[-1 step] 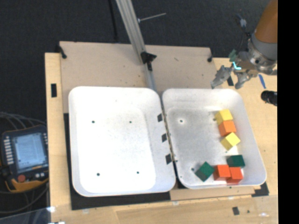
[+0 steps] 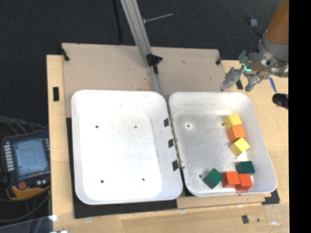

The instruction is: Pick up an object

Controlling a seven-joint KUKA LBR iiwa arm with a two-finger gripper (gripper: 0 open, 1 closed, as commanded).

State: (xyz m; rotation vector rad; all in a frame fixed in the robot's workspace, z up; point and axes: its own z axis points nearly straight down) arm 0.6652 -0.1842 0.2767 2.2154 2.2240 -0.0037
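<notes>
Right bin (image 2: pixel 194 144), blocks (image 2: pixel 236 130) below spread fingers (image 2: pixel 228 80)

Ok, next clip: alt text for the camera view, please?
The gripper hangs with open jaws above the far rim of the right bin, which holds two yellow, three orange and two green blocks along its right and near sides. The left bin sits beside it.

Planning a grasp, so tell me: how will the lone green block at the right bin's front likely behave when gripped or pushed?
The green block looks like a stiff, flat-faced cube, so it should slide rather than roll. It looks small, so probably light. An orange block sits right against it, so a push may move both.
</notes>
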